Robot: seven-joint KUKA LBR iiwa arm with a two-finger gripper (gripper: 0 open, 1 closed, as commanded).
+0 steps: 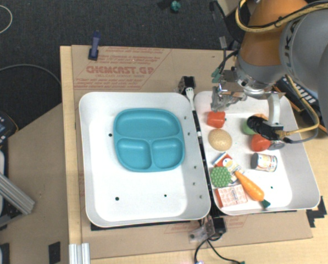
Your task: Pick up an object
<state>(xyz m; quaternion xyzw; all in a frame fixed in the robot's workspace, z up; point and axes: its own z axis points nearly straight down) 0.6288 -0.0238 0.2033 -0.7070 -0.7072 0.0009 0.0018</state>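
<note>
sitting just below the gripper (pixel 224 98) in the camera view is a red block (pixel 216 118) — right at its tip, on the floor of the right bin (pixel 296 172), in the far corner next to the left bin (pixel 98 164). can't tell how wide the gripper is open, or whether it has hold of the block. just past the block, one step further from the gripper, a tan rounded thing (pixel 220 139). on the arm's side of the gripper, near it, a green thing (pixel 248 126), partly hidden, and beside that a red rounded thing (pixel 260 143). beyond those a small can (pixel 264 162) on its side. farthest from the gripper in this bin, by the near rim — a green dotted piece (pixel 220 176), a red-and-white packet (pixel 230 194) and an orange carrot (pixel 250 187) lying at a slant, close together. well apart from the gripper, across the divide, a teal divided plate (pixel 149 137) lies flat in the left bin. both bins rest on a brown cardboard sheet (pixel 125 67).
</note>
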